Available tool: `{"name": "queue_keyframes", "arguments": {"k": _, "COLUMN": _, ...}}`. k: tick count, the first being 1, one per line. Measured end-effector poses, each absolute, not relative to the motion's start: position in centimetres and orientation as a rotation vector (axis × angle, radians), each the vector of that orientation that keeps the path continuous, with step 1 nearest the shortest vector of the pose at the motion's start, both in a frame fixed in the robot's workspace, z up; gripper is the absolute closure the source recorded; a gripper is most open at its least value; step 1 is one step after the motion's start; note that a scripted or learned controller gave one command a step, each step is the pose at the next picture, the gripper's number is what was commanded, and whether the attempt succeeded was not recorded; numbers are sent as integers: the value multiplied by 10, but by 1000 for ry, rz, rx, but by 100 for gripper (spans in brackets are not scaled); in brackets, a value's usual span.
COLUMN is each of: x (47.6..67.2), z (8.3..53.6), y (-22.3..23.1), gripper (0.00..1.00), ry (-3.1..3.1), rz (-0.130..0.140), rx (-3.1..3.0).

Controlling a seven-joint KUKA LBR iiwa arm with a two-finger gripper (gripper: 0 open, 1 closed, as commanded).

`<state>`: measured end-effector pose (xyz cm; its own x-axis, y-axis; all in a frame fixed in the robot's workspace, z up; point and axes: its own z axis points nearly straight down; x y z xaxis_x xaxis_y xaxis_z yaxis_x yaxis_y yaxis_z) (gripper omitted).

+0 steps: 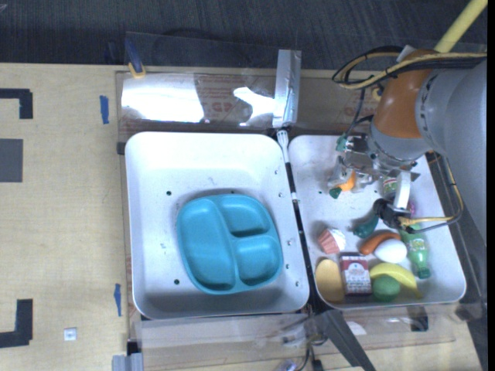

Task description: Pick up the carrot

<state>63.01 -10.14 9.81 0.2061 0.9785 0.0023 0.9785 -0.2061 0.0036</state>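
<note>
Two white bins (147,207) sit side by side. The left one holds one blue divided plate (230,242). The right bin holds a pile of toy food: one carrot (345,182), one banana (396,274), one white egg (391,251), one red box (356,275), one green bottle (418,255). There may be ten or so items in all; the cluster is too crowded to count surely.

From my remote station: the wooden bench (62,230) carries two white bins, left (147,207) and right (309,157), touching.
</note>
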Motion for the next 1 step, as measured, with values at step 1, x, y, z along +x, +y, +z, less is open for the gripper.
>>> {"name": "queue_keyframes", "arguments": {"k": 1, "x": 630, "z": 188, "y": -50, "gripper": 100, "ry": 1798, "rz": 9, "rx": 2573}}
